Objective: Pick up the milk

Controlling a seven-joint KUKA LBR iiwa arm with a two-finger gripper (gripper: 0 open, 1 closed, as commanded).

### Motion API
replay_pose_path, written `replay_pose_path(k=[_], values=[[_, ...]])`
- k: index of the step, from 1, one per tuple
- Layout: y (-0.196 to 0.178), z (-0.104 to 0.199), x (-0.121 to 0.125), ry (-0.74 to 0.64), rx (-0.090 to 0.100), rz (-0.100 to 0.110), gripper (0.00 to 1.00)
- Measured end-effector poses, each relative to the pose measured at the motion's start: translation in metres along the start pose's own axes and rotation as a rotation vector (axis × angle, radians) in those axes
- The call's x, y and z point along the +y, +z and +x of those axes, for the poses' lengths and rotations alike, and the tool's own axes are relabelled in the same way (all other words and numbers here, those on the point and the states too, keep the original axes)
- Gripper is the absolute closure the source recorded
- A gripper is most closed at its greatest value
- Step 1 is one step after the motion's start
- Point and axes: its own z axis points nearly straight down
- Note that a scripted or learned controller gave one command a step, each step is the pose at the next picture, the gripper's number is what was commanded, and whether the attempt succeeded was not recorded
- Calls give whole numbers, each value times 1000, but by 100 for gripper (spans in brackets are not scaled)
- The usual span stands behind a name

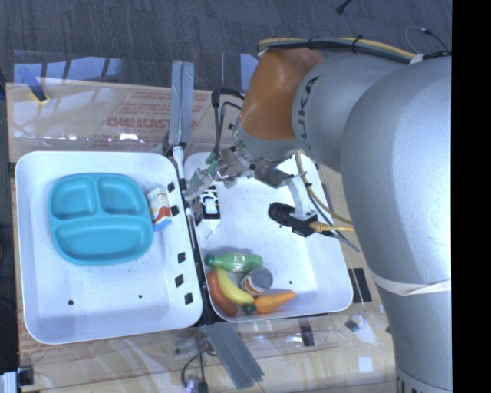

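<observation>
On wooden bench [115,361], two white bins [46,307], grey carpet beyond [115,23]

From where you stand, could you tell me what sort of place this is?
Probably a robotics lab bench for pick-and-place trials: a KUKA arm over two white bins, holding toy food and a blue divided plate.

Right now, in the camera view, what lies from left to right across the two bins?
Blue divided plate → small milk carton → pincer → pile of toy food with banana and carrot.
</observation>
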Motion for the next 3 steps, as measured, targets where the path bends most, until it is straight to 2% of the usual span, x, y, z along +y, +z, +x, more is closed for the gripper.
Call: replay_pose_path(k=[3], values=[[0,0,0,0,0,0,0]])
